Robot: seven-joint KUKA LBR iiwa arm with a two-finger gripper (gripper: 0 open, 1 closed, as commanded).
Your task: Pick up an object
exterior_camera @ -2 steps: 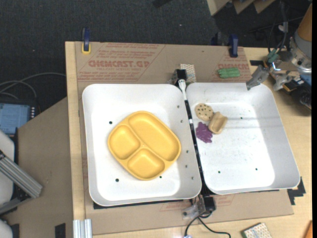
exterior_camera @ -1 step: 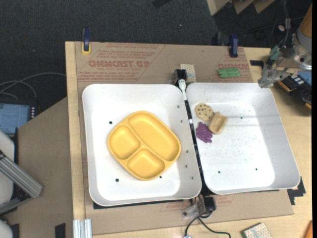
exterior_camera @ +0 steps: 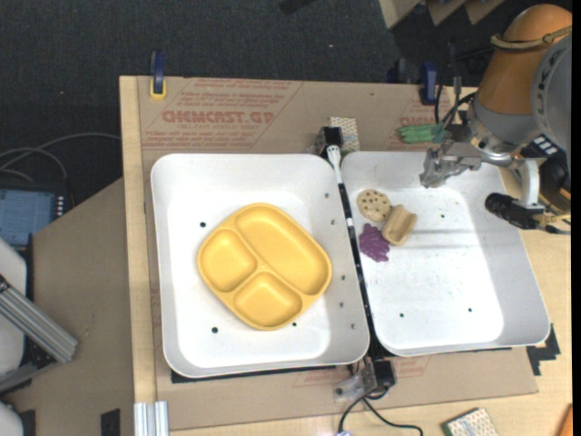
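Observation:
Three small things lie close together at the left side of the right bin (exterior_camera: 472,325): a round chocolate-chip cookie (exterior_camera: 371,203), a tan block (exterior_camera: 399,224) just right of it, and a purple lump (exterior_camera: 373,242) below them. My gripper (exterior_camera: 436,173) hangs over the far edge of the right bin, up and to the right of the tan block and apart from all three. The left bin (exterior_camera: 172,243) holds a yellow divided plate (exterior_camera: 262,264) lying flat in its middle.
A green thing (exterior_camera: 418,134) lies on the cardboard behind the right bin, just left of the gripper. A small black and white fitting (exterior_camera: 332,141) sits at the far end of the seam between the bins. Open floor takes up the right bin's right and near parts.

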